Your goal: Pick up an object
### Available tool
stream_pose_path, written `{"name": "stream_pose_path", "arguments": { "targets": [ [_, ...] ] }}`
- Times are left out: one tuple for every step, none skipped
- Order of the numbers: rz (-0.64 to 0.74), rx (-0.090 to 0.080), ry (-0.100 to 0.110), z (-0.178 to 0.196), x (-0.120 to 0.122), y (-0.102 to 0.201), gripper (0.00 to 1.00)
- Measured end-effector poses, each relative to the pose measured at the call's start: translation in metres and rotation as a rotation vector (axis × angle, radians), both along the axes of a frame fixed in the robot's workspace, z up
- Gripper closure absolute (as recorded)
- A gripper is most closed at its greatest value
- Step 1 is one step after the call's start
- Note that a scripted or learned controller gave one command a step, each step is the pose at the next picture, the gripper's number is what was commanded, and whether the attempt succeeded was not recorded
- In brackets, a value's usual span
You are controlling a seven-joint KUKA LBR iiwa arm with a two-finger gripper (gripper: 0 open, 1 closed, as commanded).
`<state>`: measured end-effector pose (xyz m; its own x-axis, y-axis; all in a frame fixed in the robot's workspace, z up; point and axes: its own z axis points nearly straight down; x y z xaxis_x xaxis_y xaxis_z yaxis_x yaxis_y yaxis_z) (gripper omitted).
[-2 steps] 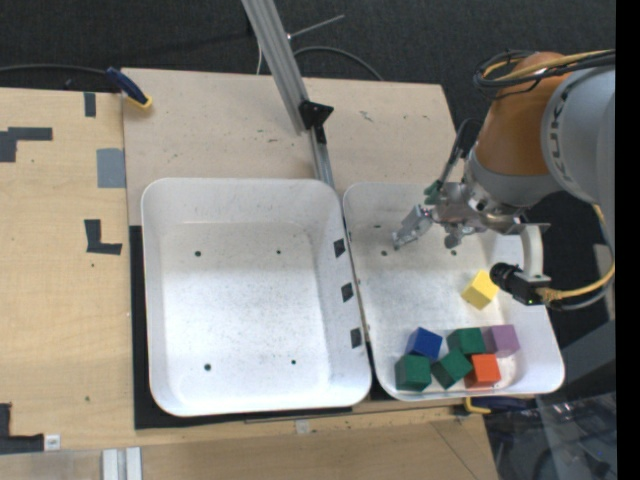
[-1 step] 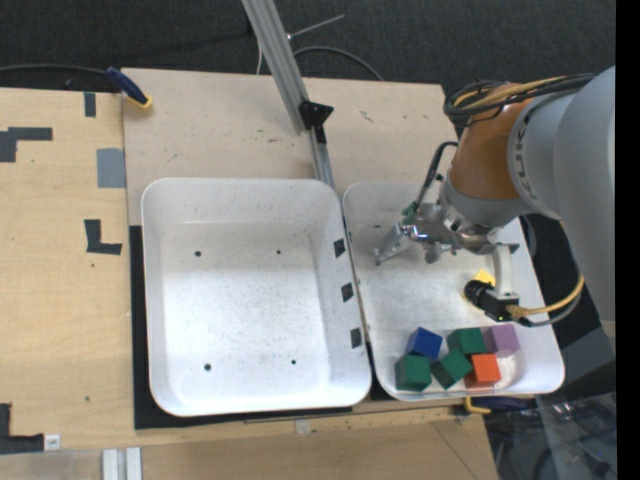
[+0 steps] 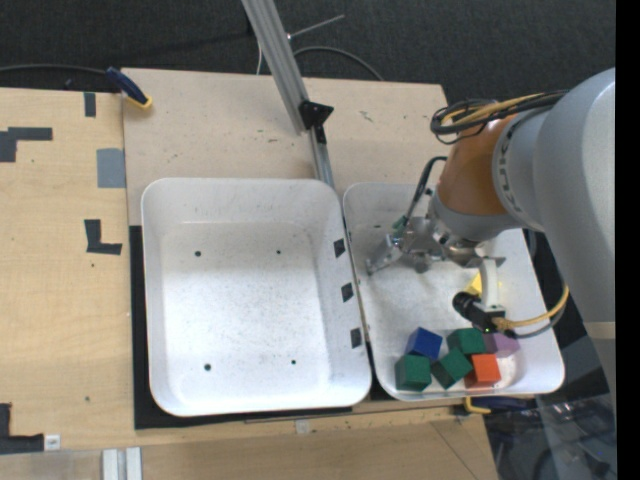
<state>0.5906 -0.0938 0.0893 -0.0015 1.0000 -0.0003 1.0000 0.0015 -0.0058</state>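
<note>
Right bin, centre-right of frame: end effector low over its upper floor, jaw state cannot be told. Blocks clustered at lower right: blue block, green blocks, orange block. Left bin adjoins.

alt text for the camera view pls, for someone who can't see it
A grey robot arm with an orange band reaches from the right into the right bin, its gripper low over bare floor near the bin's far left. Blue, green, orange and purple blocks cluster at that bin's near edge, beside the left bin.
</note>
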Motion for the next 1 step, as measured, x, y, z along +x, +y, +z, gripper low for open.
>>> {"name": "stream_pose_path", "arguments": {
  "targets": [
    [0.001,0.001,-0.002,0.0114,0.0006,0.0006,1.00]
  ]
}}
